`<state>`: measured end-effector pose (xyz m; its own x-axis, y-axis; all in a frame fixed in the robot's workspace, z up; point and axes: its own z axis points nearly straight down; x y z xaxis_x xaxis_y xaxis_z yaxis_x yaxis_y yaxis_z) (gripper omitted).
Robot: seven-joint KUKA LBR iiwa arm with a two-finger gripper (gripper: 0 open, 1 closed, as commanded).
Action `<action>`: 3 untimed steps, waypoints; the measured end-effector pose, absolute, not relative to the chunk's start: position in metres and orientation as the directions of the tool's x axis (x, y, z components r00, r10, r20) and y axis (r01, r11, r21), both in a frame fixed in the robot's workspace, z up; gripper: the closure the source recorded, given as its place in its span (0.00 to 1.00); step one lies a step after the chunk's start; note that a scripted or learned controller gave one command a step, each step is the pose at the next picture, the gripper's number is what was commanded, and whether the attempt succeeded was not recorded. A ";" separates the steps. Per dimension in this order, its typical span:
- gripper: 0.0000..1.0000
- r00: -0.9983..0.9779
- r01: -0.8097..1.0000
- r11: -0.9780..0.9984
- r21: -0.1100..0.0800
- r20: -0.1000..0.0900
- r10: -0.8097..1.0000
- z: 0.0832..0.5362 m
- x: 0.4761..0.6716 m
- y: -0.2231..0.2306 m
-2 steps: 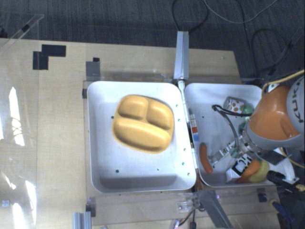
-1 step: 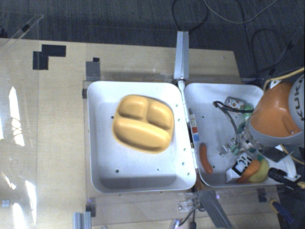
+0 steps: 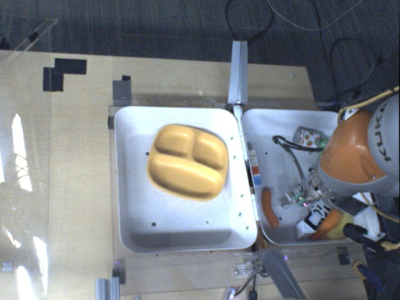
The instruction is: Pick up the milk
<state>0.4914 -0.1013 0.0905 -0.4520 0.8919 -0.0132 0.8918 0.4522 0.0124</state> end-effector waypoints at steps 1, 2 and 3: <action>0.00 -0.453 0.891 0.453 0.014 -0.012 0.892 0.090 0.492 -0.100; 0.00 -0.420 0.907 0.420 0.005 -0.005 0.907 0.136 0.489 -0.164; 0.00 -0.610 0.792 0.610 0.006 -0.005 0.792 0.091 0.489 -0.102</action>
